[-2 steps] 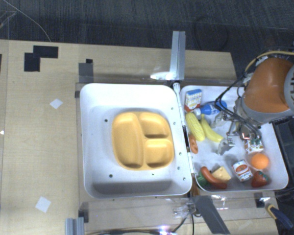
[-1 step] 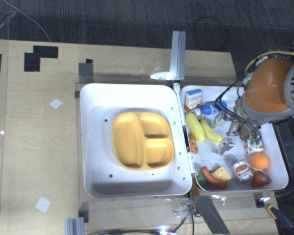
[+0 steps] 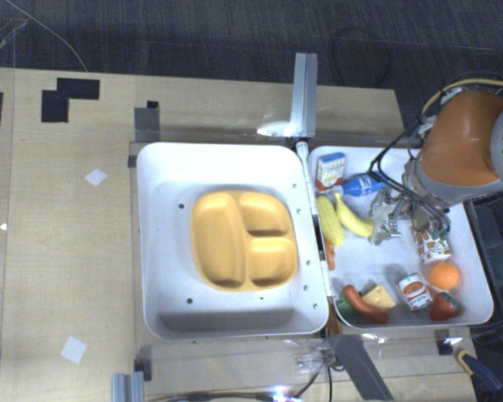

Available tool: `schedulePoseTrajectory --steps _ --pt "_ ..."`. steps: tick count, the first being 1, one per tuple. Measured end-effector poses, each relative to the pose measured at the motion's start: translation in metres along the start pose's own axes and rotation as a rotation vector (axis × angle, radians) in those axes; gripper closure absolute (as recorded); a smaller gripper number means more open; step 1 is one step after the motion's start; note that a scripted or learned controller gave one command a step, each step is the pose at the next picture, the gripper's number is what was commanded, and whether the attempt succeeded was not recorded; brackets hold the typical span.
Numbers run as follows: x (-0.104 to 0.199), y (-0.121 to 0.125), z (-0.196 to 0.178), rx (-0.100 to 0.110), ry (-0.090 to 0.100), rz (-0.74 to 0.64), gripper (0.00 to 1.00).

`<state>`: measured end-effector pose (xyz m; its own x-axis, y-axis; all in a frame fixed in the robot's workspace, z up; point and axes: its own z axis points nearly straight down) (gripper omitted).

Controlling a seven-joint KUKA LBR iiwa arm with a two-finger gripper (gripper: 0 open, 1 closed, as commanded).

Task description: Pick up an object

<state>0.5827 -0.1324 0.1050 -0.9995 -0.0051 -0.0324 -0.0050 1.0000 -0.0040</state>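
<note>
My gripper (image 3: 400,223) hangs over the middle of the right bin (image 3: 478,308), open, with nothing between its fingers. Just left of it lie a yellow banana (image 3: 352,216) and a corn cob (image 3: 329,221). A small red-and-white bottle (image 3: 433,246) and an orange (image 3: 443,275) sit right below it. A milk carton (image 3: 330,170) and a blue item (image 3: 360,184) are at the bin's far end. Along the near edge are a red pepper (image 3: 359,301), a cheese wedge (image 3: 377,296), a can (image 3: 413,291) and a red fruit (image 3: 447,306).
The left bin (image 3: 163,224) holds a yellow divided tray (image 3: 243,239). A thin orange carrot (image 3: 329,255) lies against the wall between the bins. The arm's orange band (image 3: 457,141) looms over the right bin's far right corner.
</note>
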Motion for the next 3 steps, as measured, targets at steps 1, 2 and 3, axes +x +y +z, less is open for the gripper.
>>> schedulePoseTrajectory --steps 1,2,3 --pt "-0.04 -0.008 -0.007 0.0 0.021 0.295 1.0" --pt "-0.064 -0.038 0.015 0.015 0.06 0.784 1.0" --pt "-0.058 0.007 -0.087 0.005 0.015 0.928 1.0"
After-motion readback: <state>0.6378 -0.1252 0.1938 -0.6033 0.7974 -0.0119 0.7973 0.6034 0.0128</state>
